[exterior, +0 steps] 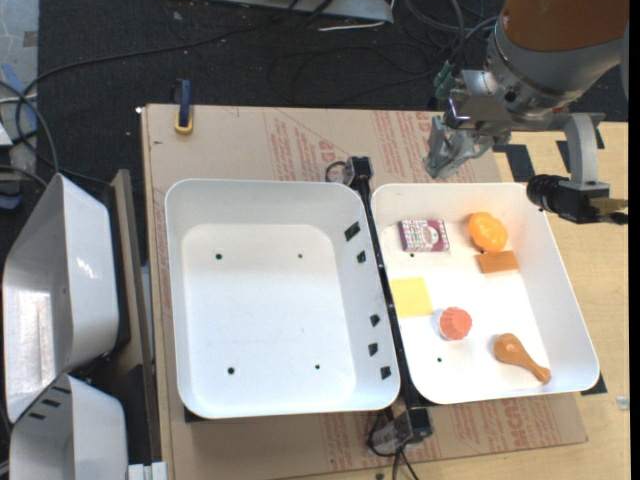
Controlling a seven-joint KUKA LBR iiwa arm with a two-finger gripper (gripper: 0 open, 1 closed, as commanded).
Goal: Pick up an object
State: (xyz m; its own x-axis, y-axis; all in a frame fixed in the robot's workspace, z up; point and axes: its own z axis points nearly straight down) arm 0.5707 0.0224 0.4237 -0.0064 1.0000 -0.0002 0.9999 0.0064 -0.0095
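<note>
This is a robotics lab or test cell. A grey industrial arm with an orange band [560, 28] hangs over a bare particle-board bench top [280, 133], clamped at its far-left corner. Below the jaws sit two shallow white plastic bins [190, 218]. Loose black cables [330, 13] trail over the dark floor beyond them.

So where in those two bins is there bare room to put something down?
The left bin is bare white floor from wall to wall. In the right bin, the packet, orange ball, brown block, yellow square, red ball and wooden spoon crowd it; small bare patches remain at the near-left corner and right wall.
</note>
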